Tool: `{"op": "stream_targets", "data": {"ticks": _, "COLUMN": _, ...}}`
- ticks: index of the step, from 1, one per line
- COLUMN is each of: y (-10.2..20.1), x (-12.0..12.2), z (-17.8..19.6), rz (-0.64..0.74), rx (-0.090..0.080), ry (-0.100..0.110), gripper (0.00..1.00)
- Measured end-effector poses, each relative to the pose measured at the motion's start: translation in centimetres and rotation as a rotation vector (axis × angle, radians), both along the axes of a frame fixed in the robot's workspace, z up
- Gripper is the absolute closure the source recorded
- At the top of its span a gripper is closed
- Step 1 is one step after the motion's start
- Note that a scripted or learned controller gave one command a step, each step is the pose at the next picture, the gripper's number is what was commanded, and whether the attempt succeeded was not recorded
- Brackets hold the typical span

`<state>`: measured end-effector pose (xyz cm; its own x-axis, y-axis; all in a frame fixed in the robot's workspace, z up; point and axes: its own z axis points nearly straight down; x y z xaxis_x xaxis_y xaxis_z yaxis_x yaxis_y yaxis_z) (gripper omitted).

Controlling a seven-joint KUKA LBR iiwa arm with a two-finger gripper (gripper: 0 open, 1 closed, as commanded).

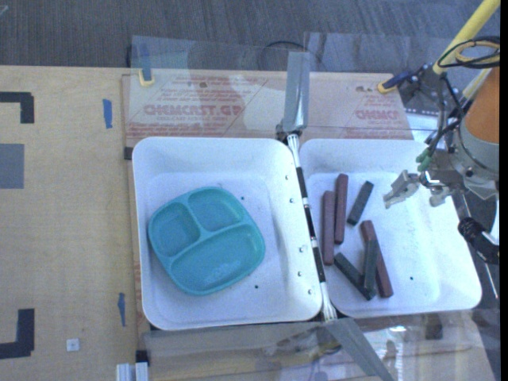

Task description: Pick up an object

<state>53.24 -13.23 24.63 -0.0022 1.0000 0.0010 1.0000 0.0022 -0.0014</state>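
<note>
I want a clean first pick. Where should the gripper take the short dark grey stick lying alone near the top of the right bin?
Probably across the middle of the dark grey stick, from straight above: it lies flat, apart from the brown sticks, its long sides free.

Red print on cardboard sheet [198, 105] lying behind left bin [151, 161]: reads roughly "CHEMCAST GP", letters faded, seen through clear film, last letters uncertain. Smaller red line above it, too faint to read. Same red print repeated on cardboard [369, 109] behind right bin [468, 292], cut off by arm's cabling, only "CHEMC..." legible. Small pale tag [72, 344] on tabletop [63, 236] near bottom left corner: marking on it too small to read. Teal plate [206, 239]: no lettering legible.
</note>
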Motion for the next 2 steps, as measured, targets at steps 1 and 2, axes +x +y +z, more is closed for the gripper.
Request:
{"op": "stream_targets", "data": {"ticks": 1, "y": 1.7, "x": 1.0, "z": -14.3, "rz": 0.112, "rx": -0.005, "ry": -0.020, "gripper": 0.00}}
{"op": "stream_targets", "data": {"ticks": 2, "y": 2.5, "x": 3.2, "z": -15.4, "rz": 0.124, "rx": -0.010, "ry": -0.001, "gripper": 0.00}}
